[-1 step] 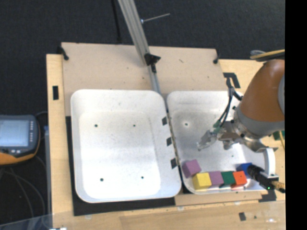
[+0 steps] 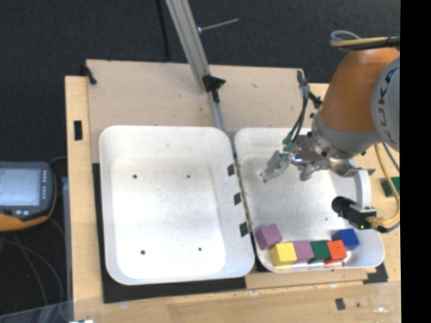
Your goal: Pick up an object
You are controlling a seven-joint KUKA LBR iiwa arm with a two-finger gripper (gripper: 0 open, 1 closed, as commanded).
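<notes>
The arm (image 2: 360, 99) reaches in from the right, its orange band uppermost, wrist bent downward. Its hand (image 2: 291, 167) points left, its 2 fingers (image 2: 273, 167) spread apart, holding nothing.

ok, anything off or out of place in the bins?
Nothing damaged or spilled. The blocks are bunched along the near edge of the right bin; a purple block sits slightly askew from the row. The gripper hangs above bare floor.

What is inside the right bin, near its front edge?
In the right bin lie blocks: purple block, yellow block, a second purple, orange block, blue block. Green shows between them, mostly covered.
</notes>
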